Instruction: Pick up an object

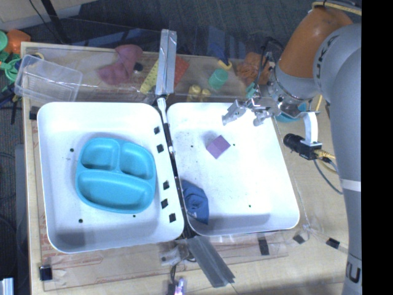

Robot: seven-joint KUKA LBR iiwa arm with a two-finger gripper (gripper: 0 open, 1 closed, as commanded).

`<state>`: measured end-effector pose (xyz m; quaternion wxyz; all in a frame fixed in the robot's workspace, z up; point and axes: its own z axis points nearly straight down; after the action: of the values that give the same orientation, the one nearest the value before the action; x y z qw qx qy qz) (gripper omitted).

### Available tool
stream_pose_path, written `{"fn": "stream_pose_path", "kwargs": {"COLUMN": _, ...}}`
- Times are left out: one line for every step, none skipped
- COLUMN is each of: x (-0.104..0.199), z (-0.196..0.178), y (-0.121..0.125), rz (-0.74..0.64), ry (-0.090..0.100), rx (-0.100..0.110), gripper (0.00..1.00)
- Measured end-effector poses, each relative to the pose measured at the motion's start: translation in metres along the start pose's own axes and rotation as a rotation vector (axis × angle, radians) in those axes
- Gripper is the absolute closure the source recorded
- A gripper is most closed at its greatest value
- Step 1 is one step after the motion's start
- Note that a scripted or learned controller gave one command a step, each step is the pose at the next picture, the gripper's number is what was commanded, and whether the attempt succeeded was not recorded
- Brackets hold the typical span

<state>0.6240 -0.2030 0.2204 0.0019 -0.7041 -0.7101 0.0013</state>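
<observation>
From the camera above the bench, my two-finger gripper (246,112) hangs over the far edge of the right shallow white bin (270,183), reaching in from the right. My two metal fingers (232,113) are spread apart with open air between them; I hold nothing.

The small purple block (217,145) lies on the floor of that right bin, near its far side, just below and to the left of my fingertips and apart from them. It sits turned like a diamond, one corner pointing toward the far rim and one toward the near rim; it looks about square from here, so I cannot tell a long axis.

A crumpled dark blue cloth (195,203) lies in the same bin's near left corner, against the wall beside the divider, well apart from the block.

In the left shallow white bin (55,165) rests a light blue plastic tray with three compartments (116,174), its long side running slantwise from far left to near right.
</observation>
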Motion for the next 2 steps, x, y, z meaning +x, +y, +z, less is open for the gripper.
{"fn": "stream_pose_path", "kwargs": {"x": -0.005, "z": 0.128, "y": 0.013, "rz": -0.145, "ry": -0.001, "rx": -0.004, "gripper": 0.0}}
{"fn": "stream_pose_path", "kwargs": {"x": -0.003, "z": 0.118, "y": 0.014, "rz": -0.151, "ry": -0.001, "rx": -0.003, "gripper": 1.0}}
